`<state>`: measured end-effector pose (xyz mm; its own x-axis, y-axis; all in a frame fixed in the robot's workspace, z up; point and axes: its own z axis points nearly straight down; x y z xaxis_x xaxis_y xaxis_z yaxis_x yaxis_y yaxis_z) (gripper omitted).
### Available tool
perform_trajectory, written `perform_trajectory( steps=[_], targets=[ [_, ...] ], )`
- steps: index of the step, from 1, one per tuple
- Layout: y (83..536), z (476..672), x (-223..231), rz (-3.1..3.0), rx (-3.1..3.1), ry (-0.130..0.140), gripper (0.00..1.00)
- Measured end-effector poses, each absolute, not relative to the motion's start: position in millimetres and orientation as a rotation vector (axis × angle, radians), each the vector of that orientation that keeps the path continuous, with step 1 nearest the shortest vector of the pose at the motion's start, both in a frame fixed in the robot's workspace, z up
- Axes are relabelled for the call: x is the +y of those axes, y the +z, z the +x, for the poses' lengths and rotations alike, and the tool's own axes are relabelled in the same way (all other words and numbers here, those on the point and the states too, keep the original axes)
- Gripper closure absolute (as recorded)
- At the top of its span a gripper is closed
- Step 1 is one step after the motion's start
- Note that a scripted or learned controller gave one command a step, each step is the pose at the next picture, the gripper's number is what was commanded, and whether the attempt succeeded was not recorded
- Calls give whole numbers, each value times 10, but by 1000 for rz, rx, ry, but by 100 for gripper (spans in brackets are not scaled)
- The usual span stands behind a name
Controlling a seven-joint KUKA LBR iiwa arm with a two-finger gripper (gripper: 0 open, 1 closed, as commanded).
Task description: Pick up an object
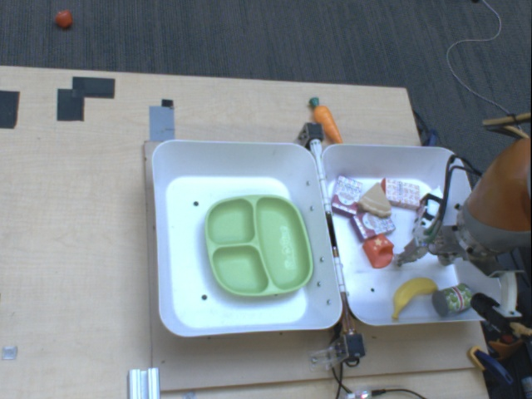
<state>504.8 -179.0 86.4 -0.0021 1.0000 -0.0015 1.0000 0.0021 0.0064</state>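
The right bin (366,302) holds several small items. A yellow banana (411,293) lies near its front edge, with a green-and-grey can (451,299) on its side just to the right. A red pepper-like piece (378,250) sits mid-bin. Behind it are a tan bread wedge (376,202), purple-and-white packets (347,199) and a pink-and-white packet (402,192). My gripper (413,253) hangs low over the right bin, just right of the red piece and above the banana. Nothing shows in its grasp.
The left bin (179,223) holds a green three-compartment plate (258,245). An orange carrot (326,123) lies on the bench behind the bins. The arm's orange band (503,194) fills the right bin's right side. Cables run along the divider between the bins.
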Motion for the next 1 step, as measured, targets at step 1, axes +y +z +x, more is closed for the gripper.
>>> perform_trajectory(
  steps=[1],
  targets=[
    [870,4898,-827,2212,2222,12,0]
  ],
)
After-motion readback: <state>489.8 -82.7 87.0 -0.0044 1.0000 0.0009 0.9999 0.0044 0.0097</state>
